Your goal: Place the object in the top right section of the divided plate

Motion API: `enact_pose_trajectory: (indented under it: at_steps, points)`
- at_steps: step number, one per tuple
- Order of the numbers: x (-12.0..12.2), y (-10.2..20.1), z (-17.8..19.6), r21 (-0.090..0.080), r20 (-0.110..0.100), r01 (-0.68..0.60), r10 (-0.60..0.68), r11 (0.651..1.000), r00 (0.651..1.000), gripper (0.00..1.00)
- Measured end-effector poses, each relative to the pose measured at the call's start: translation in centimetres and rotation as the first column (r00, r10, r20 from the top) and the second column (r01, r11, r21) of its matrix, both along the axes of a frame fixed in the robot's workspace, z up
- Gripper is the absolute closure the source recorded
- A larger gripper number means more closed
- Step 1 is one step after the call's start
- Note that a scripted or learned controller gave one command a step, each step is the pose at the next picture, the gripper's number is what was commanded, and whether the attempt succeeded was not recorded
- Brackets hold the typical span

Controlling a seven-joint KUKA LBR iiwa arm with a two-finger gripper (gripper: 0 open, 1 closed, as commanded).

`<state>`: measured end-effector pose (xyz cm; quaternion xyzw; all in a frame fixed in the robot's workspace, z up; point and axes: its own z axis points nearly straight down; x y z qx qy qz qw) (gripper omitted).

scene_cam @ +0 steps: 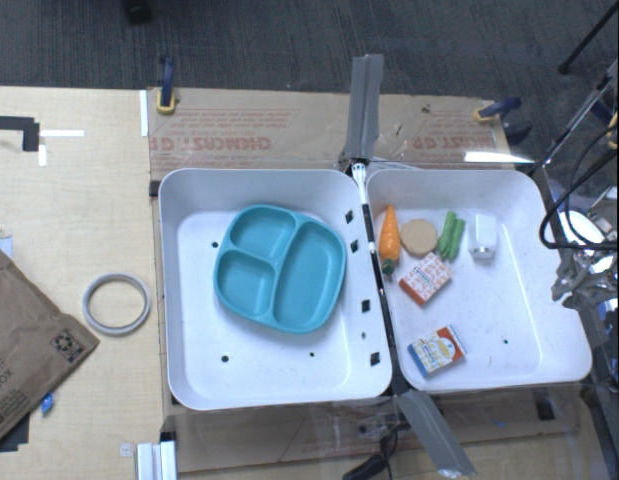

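Across the left bin (189, 298) lies the teal divided plate (280, 266), tilted a little, with all three of its sections bare, so nothing of the placing has been done yet as far as can be seen. Every candidate object sits in the right bin (549, 298): an orange carrot (389, 234) near the shared wall, a tan round disc (419, 236) beside it, green pieces (450, 236) next to that, a small white item (484, 236) farther right, a red and white packet (425, 279) below the disc, and a small carton (435, 351) nearer the front edge. Which of these is meant the task does not say. At the far right rim some grey metal hardware and cables (584, 268) show, probably part of the arm, but the end effector cannot be made out, so whether it is wide or narrow I cannot tell. Judging from this, the whole job remains: pick an object, carry it over the divider, and set it in the plate's top right section.
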<state>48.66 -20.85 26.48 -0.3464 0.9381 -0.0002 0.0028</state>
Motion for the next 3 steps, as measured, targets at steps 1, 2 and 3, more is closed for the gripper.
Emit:
enact_pose_trajectory:
  at_steps: [1,2,3]
  points:
    - [1.6,-0.6,3.8,0.0,-0.001,-0.641,0.641,0.767,0.767,1.0]
    - [-0.7,-0.9,9.6,-0.001,0.0,-0.831,0.831,0.557,0.557,1.0]
    - [-0.4,5.4,-15.6,0.002,-0.003,-0.811,0.811,0.585,0.585,1.0]
